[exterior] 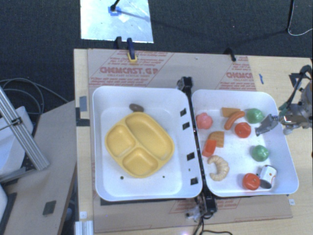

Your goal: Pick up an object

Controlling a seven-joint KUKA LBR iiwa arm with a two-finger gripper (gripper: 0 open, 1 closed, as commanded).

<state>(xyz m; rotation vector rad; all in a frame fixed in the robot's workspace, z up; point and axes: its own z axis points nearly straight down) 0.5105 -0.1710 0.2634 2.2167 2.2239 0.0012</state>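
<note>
Gripper (267, 125) poised at the right rim of the right bin (288, 155), nothing picked yet.

How far it is open cannot be told, and nothing sits in it; it hangs at the frame's right edge. Nearest are the red ball (242, 129) just to its left, the green ball (254, 115) up-left and another green ball (259, 152) below. The lower one stands apart from its neighbours (the safer choice, I judge): centre over it, descend straight, close gently.
</note>
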